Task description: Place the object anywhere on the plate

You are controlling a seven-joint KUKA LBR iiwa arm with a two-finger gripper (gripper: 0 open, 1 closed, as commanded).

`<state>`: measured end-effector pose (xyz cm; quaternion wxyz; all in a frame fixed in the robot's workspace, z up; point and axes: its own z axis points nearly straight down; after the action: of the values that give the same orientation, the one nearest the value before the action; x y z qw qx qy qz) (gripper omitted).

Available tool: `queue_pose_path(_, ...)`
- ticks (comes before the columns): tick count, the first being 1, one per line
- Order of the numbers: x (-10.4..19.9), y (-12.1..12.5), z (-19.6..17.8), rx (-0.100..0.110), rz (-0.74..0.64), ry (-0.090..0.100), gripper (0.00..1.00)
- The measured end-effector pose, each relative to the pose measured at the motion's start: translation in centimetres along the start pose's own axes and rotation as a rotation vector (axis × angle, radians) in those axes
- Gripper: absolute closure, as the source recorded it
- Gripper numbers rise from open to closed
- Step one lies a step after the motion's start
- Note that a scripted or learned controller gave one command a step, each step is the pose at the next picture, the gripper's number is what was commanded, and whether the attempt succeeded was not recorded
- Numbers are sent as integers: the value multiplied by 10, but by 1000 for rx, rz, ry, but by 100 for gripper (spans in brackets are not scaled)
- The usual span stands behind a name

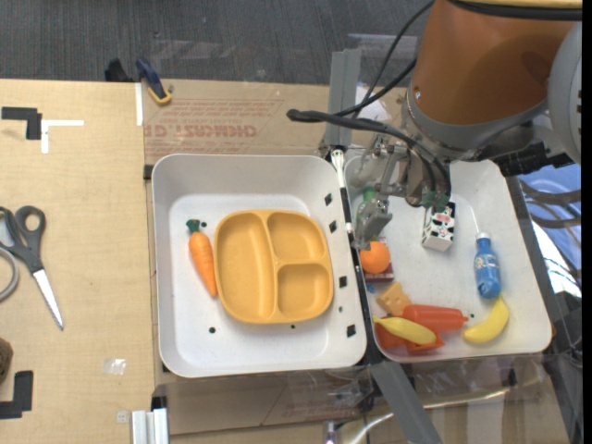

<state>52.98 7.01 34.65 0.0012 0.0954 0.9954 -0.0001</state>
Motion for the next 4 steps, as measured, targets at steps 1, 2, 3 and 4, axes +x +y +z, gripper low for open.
queue_pose_path(1,0,0,0,0,0,0,0)
queue_pose_path(2,0,0,0,0,0,0,0)
queue_pose_path(3,0,0,0,0,0,0,0)
queue_pose_path(4,0,0,0,0,0,0,0)
